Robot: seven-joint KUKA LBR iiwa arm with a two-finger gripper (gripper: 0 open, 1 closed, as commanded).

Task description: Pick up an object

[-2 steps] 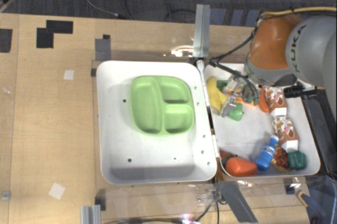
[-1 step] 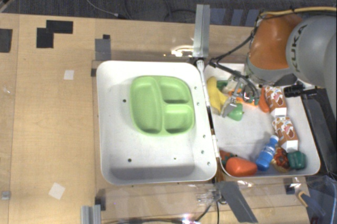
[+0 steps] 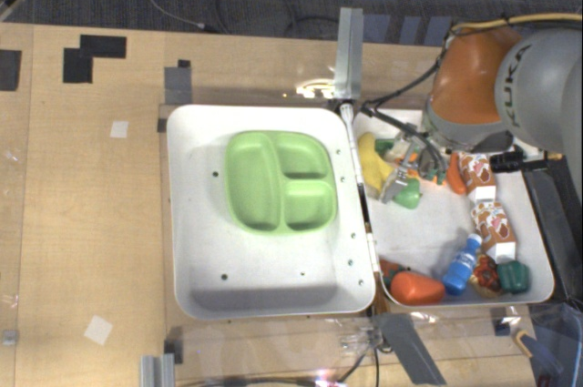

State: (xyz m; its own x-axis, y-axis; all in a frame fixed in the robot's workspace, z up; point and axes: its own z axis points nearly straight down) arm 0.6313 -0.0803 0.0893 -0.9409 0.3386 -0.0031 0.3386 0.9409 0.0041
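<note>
My gripper (image 3: 399, 178) hangs low over the upper left of the right bin (image 3: 539, 235), with the grey arm and its orange band (image 3: 466, 85) above it. It is right next to a yellow banana-shaped toy (image 3: 370, 159) and just over a small green object (image 3: 409, 194). An orange carrot-like piece (image 3: 455, 175) lies just to its right. Whether anything is in its grasp is hidden.
The left bin (image 3: 196, 194) holds a green divided plate (image 3: 278, 180). Elsewhere in the right bin are two small cartons (image 3: 475, 170) (image 3: 493, 226), a blue bottle (image 3: 463, 265), a red-orange toy (image 3: 416, 287) and a dark green item (image 3: 514, 276). A metal post (image 3: 349, 53) stands behind the bins.
</note>
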